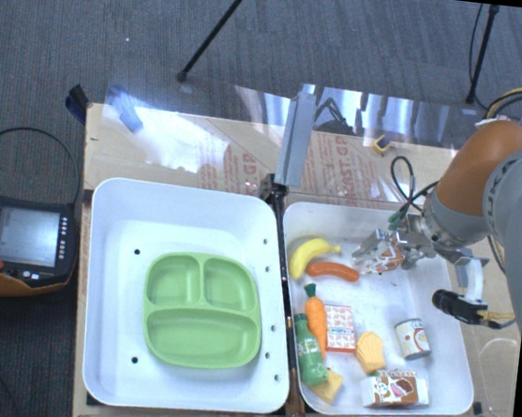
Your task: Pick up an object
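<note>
Ref. landmark: green divided plate (202, 311), flat in the left bin (112, 232).

Just right of plate, across the bin divider, in the right bin (441, 357): green bottle (310, 353) lying along the bin's left wall, carrot (316, 317) touching it. Up and right of plate: banana (311, 253), w/ red sausage (333, 271) just beside it. Further right of plate: pink card pack (339, 328), yellow block (370, 351), small can (411, 337), printed carton (399, 389) near the front wall.

My gripper (383, 254) sits well right of plate and above its level, over the right bin's back area, just right of the sausage. Jaw state: can't tell; the tip is a clutter of metal and red-white print, nothing resolvable.

Arm pose: my wrist reaches in from far right, orange band (483, 169) uppermost, grey link (515, 215) below it, tool angled down and toward plate side.
</note>
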Available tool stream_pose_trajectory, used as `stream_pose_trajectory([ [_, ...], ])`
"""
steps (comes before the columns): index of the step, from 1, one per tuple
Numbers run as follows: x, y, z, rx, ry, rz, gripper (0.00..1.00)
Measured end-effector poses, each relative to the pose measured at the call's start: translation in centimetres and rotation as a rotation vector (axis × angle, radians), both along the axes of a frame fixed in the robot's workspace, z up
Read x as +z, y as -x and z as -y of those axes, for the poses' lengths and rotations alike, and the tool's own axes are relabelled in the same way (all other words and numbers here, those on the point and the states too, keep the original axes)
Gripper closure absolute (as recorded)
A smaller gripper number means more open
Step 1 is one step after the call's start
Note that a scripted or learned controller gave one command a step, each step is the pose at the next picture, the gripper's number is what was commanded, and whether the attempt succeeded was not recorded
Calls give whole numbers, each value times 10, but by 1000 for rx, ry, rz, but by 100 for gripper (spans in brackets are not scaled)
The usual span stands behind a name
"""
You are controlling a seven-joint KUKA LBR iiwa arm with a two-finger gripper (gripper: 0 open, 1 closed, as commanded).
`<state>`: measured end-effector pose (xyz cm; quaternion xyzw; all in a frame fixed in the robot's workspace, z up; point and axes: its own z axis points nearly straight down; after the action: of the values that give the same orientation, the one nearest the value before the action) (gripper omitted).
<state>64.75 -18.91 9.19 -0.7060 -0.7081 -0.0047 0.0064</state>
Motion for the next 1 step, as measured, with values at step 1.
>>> stream_pose_trajectory([
  [1, 10, -1, -2, 7, 1, -1, 100],
])
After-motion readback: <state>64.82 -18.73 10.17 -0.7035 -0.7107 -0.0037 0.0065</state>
